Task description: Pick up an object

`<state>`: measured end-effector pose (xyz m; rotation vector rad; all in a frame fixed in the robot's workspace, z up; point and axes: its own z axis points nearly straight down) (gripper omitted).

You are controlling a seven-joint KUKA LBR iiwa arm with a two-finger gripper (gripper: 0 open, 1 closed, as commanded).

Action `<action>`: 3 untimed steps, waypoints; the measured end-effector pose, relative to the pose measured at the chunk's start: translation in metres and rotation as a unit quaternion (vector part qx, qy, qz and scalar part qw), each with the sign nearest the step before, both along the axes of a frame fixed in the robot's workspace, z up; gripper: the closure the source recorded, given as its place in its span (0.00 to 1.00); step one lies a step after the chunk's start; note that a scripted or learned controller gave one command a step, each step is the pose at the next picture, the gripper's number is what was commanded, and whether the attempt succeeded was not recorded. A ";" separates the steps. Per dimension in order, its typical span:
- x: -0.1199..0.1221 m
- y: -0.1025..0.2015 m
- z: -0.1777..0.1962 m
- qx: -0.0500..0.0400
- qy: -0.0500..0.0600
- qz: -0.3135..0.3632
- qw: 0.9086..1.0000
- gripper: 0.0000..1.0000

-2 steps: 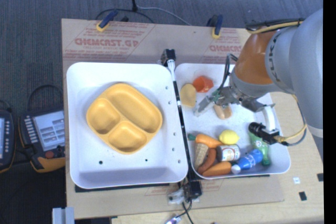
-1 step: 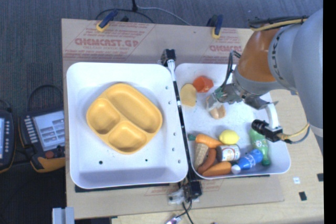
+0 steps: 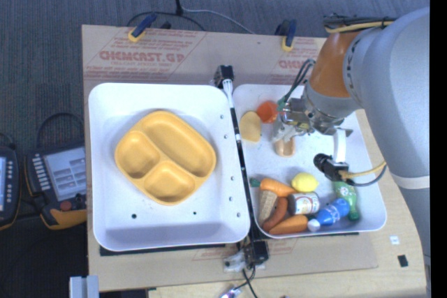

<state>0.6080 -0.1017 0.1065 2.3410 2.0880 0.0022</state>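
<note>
A: Where's the gripper (image 3: 286,130)?

B: Low in the right bin (image 3: 370,150), toward its upper half, hanging off the grey arm (image 3: 398,80) with the orange band (image 3: 332,70). Whether it is spread or pressed together, I cannot tell; the wrist hides too much.

A: Anything under it?

B: A tan piece (image 3: 284,145) sits right below the tip, touching or nearly so. I can't see it pinched, so I won't call it held.

A: What else is nearby?

B: A pale yellow item (image 3: 250,126) just to the left, against the bin's left wall, and an orange-red item (image 3: 266,110) beside it, higher up.

A: And the rest of that bin?

B: A cluster along the lower edge: a lemon (image 3: 304,182), a carrot (image 3: 277,186), a small can (image 3: 304,204), a blue bottle (image 3: 330,213), and a green item (image 3: 346,195) at the right.

A: The left bin (image 3: 105,171)?

B: It holds a yellow tray (image 3: 165,156) with three compartments, lying roughly in the middle.
</note>
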 end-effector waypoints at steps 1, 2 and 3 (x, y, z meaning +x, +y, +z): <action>-0.001 0.000 -0.002 0.000 0.002 0.000 1.000 0.00; -0.001 0.000 0.008 -0.001 0.002 0.000 1.000 1.00; -0.015 0.002 -0.002 0.001 -0.009 -0.205 0.979 1.00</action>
